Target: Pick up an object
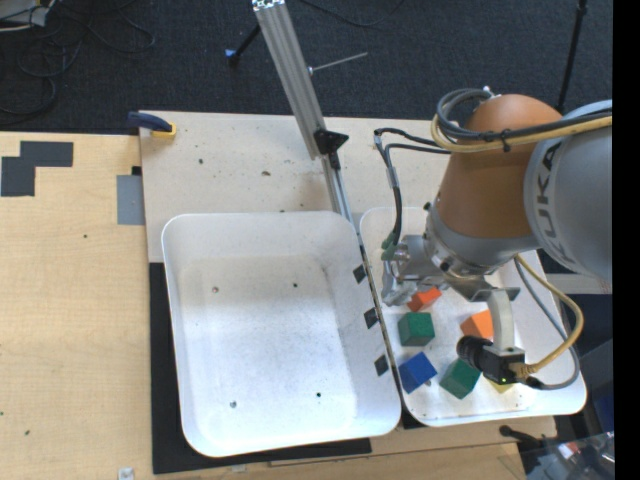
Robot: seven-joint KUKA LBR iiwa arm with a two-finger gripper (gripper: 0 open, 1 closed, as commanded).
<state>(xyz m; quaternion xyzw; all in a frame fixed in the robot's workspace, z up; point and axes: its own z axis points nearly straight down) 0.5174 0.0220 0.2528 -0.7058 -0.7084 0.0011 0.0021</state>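
Camera view: the claw (400, 280) hangs low over the right bin (560, 400), near its left wall; whether it is released or clenched cannot be told. Just beside it, toward the bin's middle, lies a small orange block (427, 296), and a green cube (417, 328) sits just nearer the bin's front. A blue cube (417, 370), a dark green cube (461, 378) and another orange block (478, 322) lie nearby in the same bin. The left bin (200, 238) adjoins it.
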